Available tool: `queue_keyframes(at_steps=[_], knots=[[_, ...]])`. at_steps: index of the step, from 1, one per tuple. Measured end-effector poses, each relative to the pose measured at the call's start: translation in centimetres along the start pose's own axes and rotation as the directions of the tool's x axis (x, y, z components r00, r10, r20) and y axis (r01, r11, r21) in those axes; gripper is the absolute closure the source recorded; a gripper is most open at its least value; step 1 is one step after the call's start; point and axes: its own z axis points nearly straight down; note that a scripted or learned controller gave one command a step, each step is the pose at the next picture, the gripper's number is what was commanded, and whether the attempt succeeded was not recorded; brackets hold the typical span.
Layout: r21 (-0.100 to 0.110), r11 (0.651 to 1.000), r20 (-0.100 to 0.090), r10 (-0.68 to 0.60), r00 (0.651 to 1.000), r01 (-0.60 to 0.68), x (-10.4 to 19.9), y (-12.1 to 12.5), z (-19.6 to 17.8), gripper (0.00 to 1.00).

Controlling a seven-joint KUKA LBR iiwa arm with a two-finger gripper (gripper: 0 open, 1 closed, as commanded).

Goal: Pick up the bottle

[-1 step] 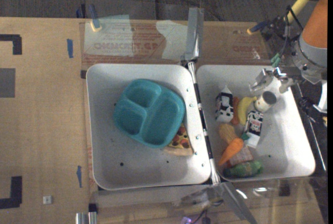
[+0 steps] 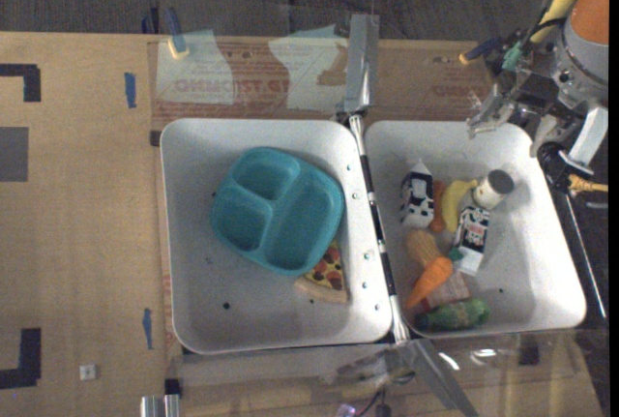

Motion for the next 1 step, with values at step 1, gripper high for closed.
queue_keyframes(at_steps=[1], knots=[[0.002,0.995,0.0,0.097,0.995,-0.097,1.98,-6.74,-10.49,0.0]])
